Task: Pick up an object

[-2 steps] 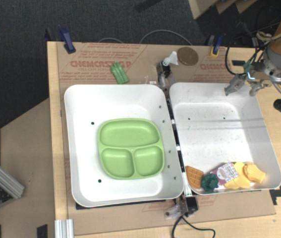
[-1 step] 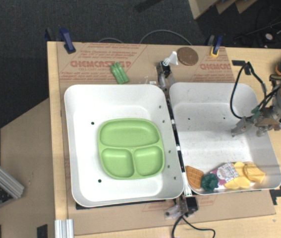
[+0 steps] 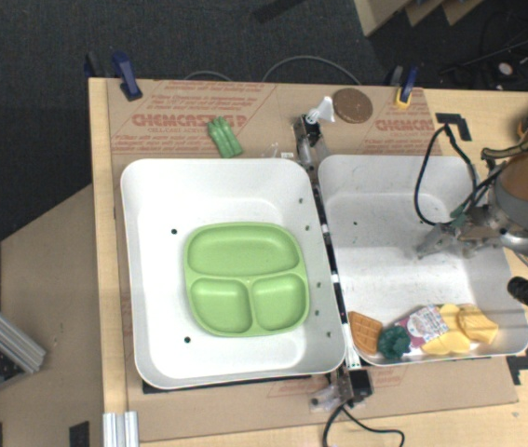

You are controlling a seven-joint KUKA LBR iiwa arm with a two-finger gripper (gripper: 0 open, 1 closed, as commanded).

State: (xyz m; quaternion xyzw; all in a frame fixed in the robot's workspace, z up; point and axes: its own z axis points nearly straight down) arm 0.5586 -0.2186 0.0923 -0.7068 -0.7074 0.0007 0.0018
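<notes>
In the camera view, the toy foods (image 3: 436, 331) lie in a heap at the near edge of the right bin (image 3: 375, 203), below the gripper (image 3: 442, 240) and a little apart from it. They look light and stiff, maybe slippery — the yellow piece (image 3: 476, 324) at the heap's end seems easiest to take. The gripper touches nothing; how wide it stands I cannot tell.

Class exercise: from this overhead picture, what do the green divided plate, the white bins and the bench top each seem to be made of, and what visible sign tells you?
Green divided plate: probably moulded plastic, with an even colour, rounded compartment edges and a soft sheen.
White bins: likely thin plastic, smooth and slightly glossy, with curved corners.
Bench top: looks like cardboard sheet, matt brown with red printed lettering.
</notes>
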